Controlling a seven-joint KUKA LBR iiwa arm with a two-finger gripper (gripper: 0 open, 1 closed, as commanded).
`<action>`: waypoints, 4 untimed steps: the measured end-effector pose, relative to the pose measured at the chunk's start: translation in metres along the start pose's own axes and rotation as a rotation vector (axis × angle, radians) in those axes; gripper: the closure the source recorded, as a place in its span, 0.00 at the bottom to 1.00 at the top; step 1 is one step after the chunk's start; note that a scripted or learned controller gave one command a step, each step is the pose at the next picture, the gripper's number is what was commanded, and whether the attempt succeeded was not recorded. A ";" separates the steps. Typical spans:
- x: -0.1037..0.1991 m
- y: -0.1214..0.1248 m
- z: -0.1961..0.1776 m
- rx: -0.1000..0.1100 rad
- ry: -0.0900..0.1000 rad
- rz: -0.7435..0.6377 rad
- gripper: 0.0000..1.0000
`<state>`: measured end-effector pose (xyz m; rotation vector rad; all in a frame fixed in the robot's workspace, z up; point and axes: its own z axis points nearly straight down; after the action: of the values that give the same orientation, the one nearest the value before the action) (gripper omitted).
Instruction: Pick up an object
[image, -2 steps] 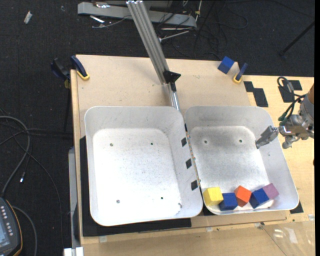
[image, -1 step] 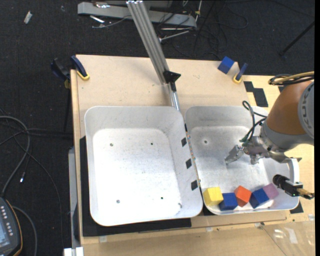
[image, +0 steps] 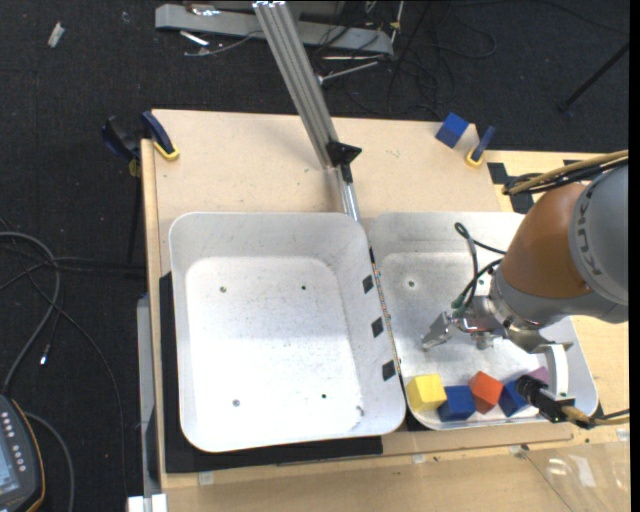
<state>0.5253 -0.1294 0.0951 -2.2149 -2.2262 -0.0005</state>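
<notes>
blocks huddle at six o'clock

a yellow cube (image: 426, 390), two blue blocks (image: 457, 402), one orange block (image: 487, 389) and a pinkish piece (image: 539, 376) sit along the right bin's (image: 420, 250) near rim. the metal gripper (image: 447, 331), at their twelve o'clock, is spread open, holding nothing. the left bin (image: 260, 330) is speckled white.

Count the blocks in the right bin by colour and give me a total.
Yellow: 1
Blue: 2
Orange-red: 1
Pale purple: 1, partly hidden by the arm
Total: 5, all along the near edge of the right bin
</notes>
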 end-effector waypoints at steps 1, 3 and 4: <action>-0.032 0.002 -0.191 -0.010 -0.005 0.003 0.00; -0.043 0.018 -0.230 -0.005 -0.003 -0.001 0.00; -0.089 0.039 -0.231 -0.004 -0.005 0.009 0.00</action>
<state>0.5648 -0.2183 0.3257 -2.2295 -2.2210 0.0010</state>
